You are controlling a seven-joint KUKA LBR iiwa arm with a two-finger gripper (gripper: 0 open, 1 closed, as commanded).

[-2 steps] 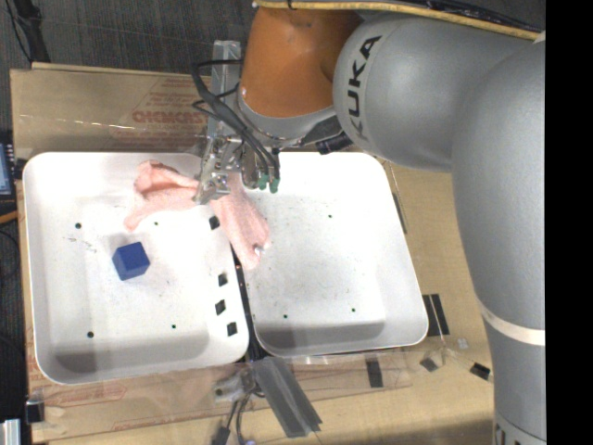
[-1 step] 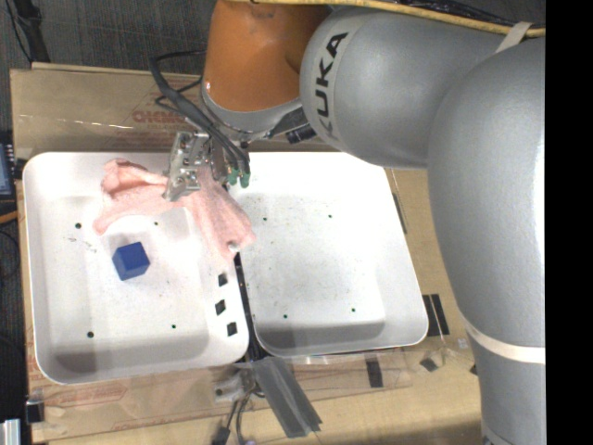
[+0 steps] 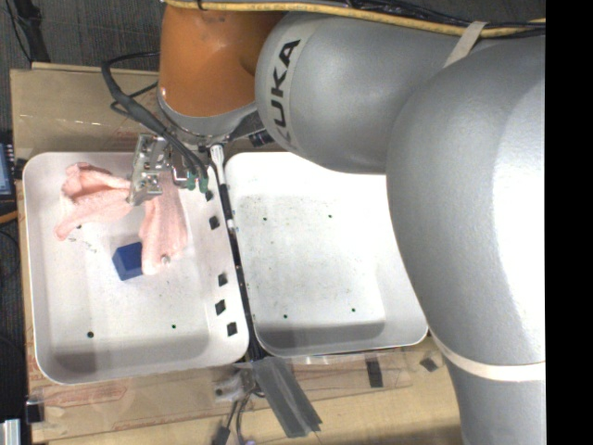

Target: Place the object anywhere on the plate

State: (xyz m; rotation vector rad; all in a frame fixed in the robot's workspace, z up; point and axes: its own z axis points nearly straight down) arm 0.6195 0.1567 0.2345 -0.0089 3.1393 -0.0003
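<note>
The arm (image 3: 389, 109) reaches in over the table (image 3: 56, 100) and its hand (image 3: 150, 179) hangs low over the upper part of the left bin (image 3: 56, 341), close to the wall that divides it from the right bin (image 3: 315, 248). Two pale pink, floppy pieces lie in the left bin: one pink cloth-like piece (image 3: 88, 197) spreads to the left of the hand, and a second pink strip (image 3: 165, 230) runs downward from just under the hand toward a small blue block (image 3: 129, 260), which sits touching or just beside the strip's lower end. The metal parts of the hand sit right at the top of the strip, yet the slanted view does not settle whether anything is pinched there — how far the hand is open I cannot tell, and I would not claim it has hold of a thing. Which item is meant as the task's object is not plain from the view; the strip under the hand looks the likeliest candidate, with the block next. I can make out no plate, and the right bin shows just a bare white floor with a few dark specks. So, by my reading, the task is at its start or at the pickup stage: every loose thing lies in the left bin, nothing is lifted clear, and the carrying and placing are left to do.
</note>
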